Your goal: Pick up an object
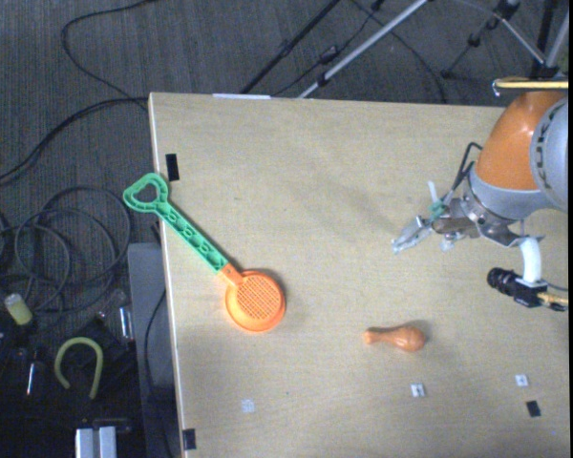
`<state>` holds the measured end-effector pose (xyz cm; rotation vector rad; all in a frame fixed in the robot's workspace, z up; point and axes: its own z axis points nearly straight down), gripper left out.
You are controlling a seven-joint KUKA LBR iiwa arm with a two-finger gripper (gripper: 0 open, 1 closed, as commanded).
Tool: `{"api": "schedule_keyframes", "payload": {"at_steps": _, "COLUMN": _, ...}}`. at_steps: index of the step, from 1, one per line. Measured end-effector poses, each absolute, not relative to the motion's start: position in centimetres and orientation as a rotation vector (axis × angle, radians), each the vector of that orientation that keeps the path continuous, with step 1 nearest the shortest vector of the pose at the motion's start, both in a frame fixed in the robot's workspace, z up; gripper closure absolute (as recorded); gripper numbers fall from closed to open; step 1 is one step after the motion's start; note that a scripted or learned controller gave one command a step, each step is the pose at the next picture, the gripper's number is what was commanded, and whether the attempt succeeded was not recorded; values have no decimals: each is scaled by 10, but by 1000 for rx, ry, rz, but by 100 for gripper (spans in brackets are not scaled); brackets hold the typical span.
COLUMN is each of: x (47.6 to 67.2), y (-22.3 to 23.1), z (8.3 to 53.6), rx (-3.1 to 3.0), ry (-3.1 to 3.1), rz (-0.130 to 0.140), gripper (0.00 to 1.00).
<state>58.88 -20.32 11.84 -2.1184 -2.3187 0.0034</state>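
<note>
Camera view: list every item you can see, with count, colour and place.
Plastic strainer scoop with green handle and orange mesh head: one, green and orange, lying slantwise at the bench's left side.
Small orange pear-shaped toy: one, orange, lower middle of the bench.
Wooden bench top: one, pale tan.
Cables: several, black, on the floor at left.
Curved yellow-green piece: one, floor, lower left.
Arm: one, grey with orange band, right.
Gripper: one, metallic, above the bench, right of centre.

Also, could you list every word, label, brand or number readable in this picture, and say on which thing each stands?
No text is readable here.
Green-handled orange strainer: no marking visible.
Small orange piece: no marking visible.
Small square markers on the bench: too small to read.
Gripper: no label can be made out.
</note>
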Motion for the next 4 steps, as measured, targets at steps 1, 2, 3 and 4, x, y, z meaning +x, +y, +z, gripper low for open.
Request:
{"api": "schedule_keyframes", "payload": {"at_steps": 1, "x": 633, "y": -159, "z": 83, "rx": -2081, "ry": -2352, "rz": 3, "gripper": 0}}
{"api": "schedule_keyframes", "payload": {"at_steps": 2, "x": 669, "y": -115, "z": 84, "rx": -1774, "ry": -2596, "rz": 2, "gripper": 0}}
{"api": "schedule_keyframes", "payload": {"at_steps": 3, "x": 669, "y": -115, "z": 94, "rx": -1775, "ry": -2597, "rz": 4, "gripper": 100}}
{"api": "schedule_keyframes", "payload": {"at_steps": 4, "x": 669, "y": -115, "z": 94, "rx": -1775, "ry": -2597, "rz": 5, "gripper": 0}}
